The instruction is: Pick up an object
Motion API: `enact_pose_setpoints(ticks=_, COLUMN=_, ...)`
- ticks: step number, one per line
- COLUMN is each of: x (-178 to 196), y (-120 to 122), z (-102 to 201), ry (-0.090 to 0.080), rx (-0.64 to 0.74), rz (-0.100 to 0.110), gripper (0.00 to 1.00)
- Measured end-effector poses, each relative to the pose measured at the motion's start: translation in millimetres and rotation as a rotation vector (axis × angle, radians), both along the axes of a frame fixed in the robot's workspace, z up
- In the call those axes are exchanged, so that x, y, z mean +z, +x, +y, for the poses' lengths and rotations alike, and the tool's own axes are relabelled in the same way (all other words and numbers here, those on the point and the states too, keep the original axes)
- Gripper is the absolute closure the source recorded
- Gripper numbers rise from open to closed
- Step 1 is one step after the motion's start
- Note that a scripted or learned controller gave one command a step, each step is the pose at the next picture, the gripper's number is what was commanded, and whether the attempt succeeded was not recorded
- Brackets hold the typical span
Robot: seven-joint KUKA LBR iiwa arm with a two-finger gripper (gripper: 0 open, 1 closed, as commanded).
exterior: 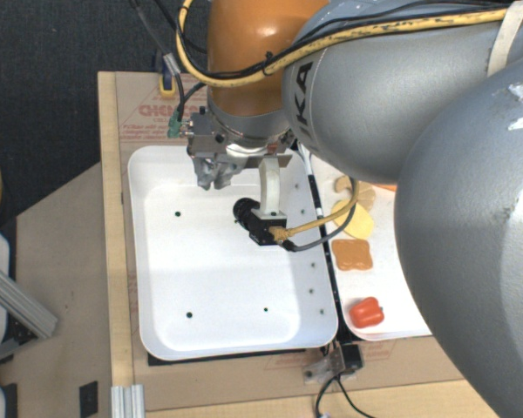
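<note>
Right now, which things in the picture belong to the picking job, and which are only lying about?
For the job:
- end effector, over the left bin
- red pepper, toast and yellow piece in the right bin

Lying about:
- cardboard under the bins
- blue and yellow thing at the cardboard's far edge
- plug in front
</note>
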State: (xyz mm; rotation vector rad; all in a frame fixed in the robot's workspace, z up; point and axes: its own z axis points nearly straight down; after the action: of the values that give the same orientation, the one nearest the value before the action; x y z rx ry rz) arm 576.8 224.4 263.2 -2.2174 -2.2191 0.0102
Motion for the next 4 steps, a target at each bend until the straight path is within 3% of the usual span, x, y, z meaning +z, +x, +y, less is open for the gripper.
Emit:
enact_pose_setpoints(ticks=1, x=2.4, y=-15.2, z=0.0, ry=0.001, rx=0.0, rz=-0.003, gripper=1.0)
enact_pose_setpoints(ticks=2, x=-14.3, y=-51.3, z=-0.1, ry=0.0, rx=-0.001, rz=-0.001, gripper=1.0)
enact_pose_setpoints(ticks=3, x=17.0, y=-56.8, z=-11.0, ry=0.003, rx=-0.003, rz=-0.01, gripper=1.0)
enact_pose_setpoints(ticks=4, x=-11.6, y=-100.2, z=-33.9, ry=-0.001, rx=-0.003, rz=0.0, gripper=1.0)
